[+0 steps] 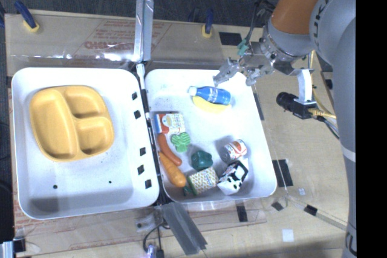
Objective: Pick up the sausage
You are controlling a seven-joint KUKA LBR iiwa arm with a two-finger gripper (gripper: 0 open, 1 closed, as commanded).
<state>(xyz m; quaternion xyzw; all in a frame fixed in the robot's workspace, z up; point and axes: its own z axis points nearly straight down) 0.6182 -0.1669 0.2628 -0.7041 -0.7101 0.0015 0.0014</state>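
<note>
Jaws: apart, nothing between them. Gripper (237, 71): over the right bin's (257, 130) far edge, near blue bottle (210, 94) and banana (211, 105). Sausage (169, 150): along the bin's left wall, beside carrot (175, 176), green toy (180, 141) touching. Approach: cross the bin, align fingers across the sausage's width, descend clear of the wall.

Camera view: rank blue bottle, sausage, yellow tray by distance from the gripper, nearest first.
From the gripper, at the right bin's top edge:
1. Blue bottle, just below it, lying on a yellow thing near the bin's top.
2. Sausage, by the right bin's left wall, lower down.
3. Yellow tray, in the left bin, farthest.
</note>
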